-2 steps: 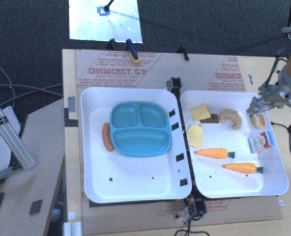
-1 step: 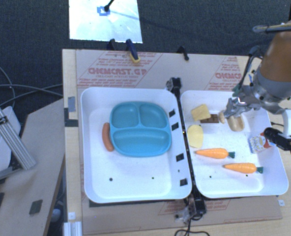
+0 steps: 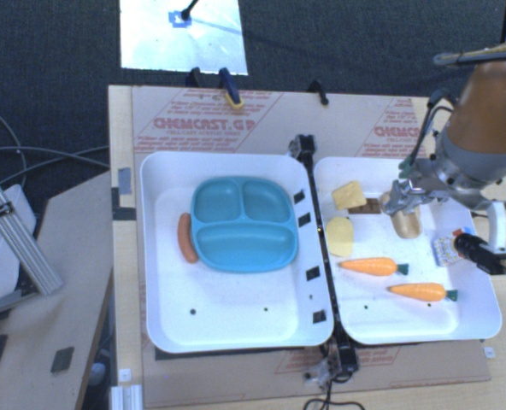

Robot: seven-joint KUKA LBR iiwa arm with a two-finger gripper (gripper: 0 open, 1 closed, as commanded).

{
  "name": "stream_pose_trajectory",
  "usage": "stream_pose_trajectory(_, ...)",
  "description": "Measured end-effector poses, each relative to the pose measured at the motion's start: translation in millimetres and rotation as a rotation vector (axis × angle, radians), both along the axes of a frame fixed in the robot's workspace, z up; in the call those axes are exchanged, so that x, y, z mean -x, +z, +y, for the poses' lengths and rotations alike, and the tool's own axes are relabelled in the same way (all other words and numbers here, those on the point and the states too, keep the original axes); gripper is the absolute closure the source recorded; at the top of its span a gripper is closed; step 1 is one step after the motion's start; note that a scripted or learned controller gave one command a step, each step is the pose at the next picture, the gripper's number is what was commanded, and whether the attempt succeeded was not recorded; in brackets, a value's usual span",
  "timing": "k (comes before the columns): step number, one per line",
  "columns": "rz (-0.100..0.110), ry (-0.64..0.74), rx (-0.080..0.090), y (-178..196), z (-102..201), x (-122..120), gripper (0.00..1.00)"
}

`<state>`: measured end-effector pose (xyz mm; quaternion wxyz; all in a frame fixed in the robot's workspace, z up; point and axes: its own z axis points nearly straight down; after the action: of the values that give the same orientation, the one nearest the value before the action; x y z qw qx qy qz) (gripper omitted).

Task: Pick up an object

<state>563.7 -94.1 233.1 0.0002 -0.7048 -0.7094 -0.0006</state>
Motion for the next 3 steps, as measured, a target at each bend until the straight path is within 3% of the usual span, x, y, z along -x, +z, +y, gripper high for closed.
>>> stream_pose_trajectory(1,0.002,0.006,-0.003,-20,80,12,1.0)
stream_pose_trajectory(2,0.001,-0.006,0.001,-4,59,51,1.0)
stream_pose_trajectory(3,-0.002,0.005,-0.002,14,128,29,1.0)
